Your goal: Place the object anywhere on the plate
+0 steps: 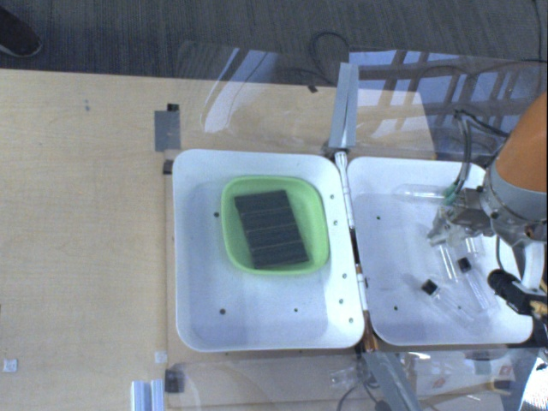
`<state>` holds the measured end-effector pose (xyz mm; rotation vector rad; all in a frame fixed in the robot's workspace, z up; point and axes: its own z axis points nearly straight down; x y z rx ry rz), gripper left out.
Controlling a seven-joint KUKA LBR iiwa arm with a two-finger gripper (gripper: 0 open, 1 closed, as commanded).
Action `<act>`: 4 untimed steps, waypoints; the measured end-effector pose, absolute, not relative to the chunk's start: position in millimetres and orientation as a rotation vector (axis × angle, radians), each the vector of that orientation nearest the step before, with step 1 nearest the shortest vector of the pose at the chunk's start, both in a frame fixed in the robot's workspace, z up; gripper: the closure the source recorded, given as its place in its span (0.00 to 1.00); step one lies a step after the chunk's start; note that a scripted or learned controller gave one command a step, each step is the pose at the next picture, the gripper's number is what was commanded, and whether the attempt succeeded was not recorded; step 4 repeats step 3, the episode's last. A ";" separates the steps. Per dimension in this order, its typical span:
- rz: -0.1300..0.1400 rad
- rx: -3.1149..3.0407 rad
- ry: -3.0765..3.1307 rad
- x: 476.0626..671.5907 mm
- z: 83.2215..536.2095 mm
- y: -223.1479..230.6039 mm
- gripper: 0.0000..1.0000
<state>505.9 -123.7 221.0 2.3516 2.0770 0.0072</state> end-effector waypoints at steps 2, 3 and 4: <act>0.007 2.479 1.918 489.4 249.4 -164.3 0.00; 0.005 2.514 1.873 488.6 270.2 -196.3 0.00; 0.005 2.514 1.873 488.6 270.2 -196.3 0.00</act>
